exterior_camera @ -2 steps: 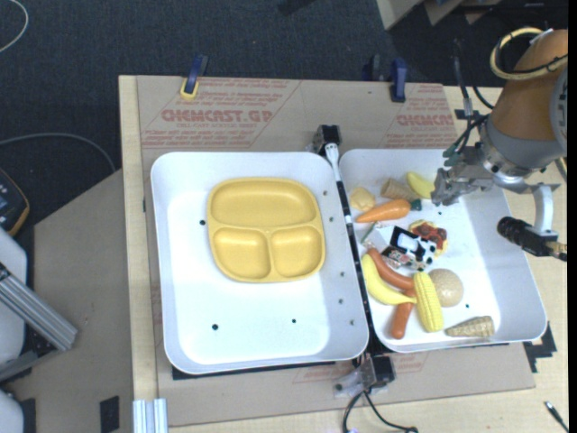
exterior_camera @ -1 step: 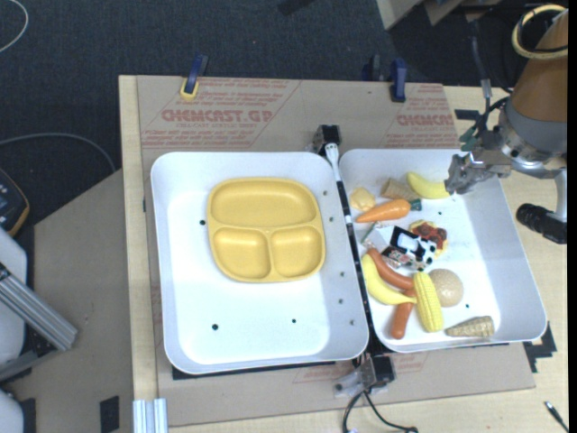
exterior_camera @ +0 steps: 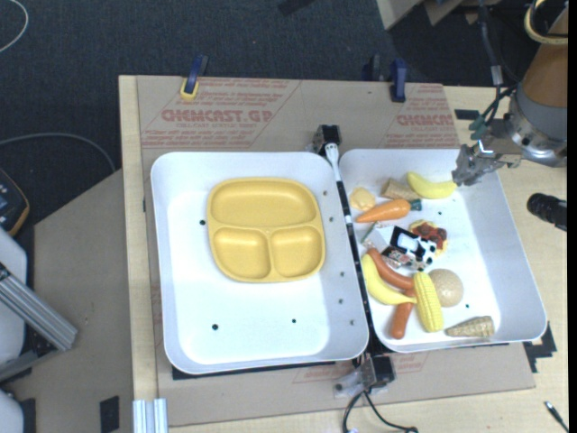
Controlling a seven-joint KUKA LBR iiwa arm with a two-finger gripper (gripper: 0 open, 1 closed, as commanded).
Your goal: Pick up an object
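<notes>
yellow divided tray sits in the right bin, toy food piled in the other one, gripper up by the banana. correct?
Not quite. The camera view shows the yellow divided tray in the left bin, not the right. The toy food, including the carrot and corn, is piled in the right bin, and the gripper is up by the banana.

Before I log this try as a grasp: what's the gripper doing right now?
Gripper: above the right bin's far edge, beside the small banana; open or shut cannot be told.
</notes>
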